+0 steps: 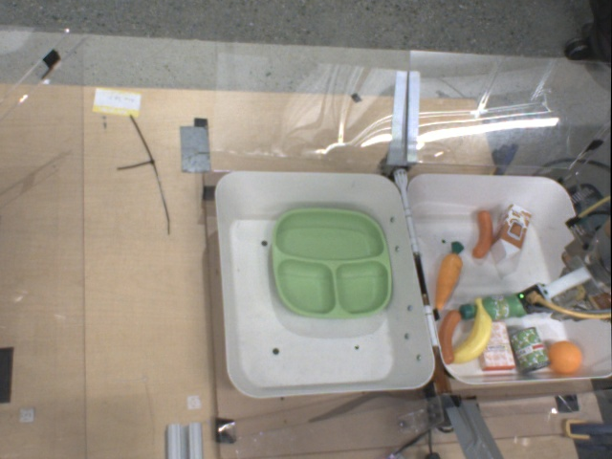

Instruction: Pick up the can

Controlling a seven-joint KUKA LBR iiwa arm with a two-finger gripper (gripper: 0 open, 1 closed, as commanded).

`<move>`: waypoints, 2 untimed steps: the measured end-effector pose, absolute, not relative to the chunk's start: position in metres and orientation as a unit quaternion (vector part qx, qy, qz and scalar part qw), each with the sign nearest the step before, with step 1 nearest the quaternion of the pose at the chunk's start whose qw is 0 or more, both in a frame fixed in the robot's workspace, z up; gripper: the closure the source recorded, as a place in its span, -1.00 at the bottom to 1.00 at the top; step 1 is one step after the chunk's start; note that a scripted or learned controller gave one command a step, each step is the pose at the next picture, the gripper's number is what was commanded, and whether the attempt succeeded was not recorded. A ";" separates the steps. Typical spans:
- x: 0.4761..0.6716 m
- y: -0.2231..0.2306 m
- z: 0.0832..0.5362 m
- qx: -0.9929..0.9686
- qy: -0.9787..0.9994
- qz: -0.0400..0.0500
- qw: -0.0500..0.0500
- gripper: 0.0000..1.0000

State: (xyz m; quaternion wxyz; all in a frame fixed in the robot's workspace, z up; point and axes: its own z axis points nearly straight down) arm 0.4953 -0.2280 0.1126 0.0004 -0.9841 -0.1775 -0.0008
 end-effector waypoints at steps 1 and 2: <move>0.495 -0.228 0.113 -0.984 -0.177 -0.001 0.000 -1.00; 0.518 -0.207 0.090 -0.993 -0.120 0.000 0.000 -1.00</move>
